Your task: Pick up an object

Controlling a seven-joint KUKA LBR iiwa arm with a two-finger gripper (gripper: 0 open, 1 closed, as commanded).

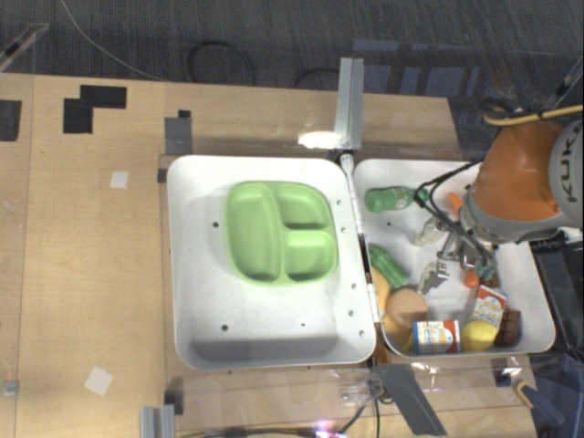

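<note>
My gripper (444,267) hangs low over the middle of the right bin (538,286), under the grey arm with its orange band (516,176). Just left of it lies a green pickle-shaped item (388,267), and a tan round piece (407,305) sits below that. A green bottle (387,198) lies at the bin's far left corner. Along the near wall stand a small can (433,336), a yellow lemon (477,336), a red and white carton (489,307) and a dark brown item (510,327). A small orange piece (471,280) pokes out right beside the gripper.
The left bin (201,272) holds a green divided plate (278,231). A metal post (349,103) rises behind the wall between the two bins. Black cables (443,194) loop off the wrist over the right bin.
</note>
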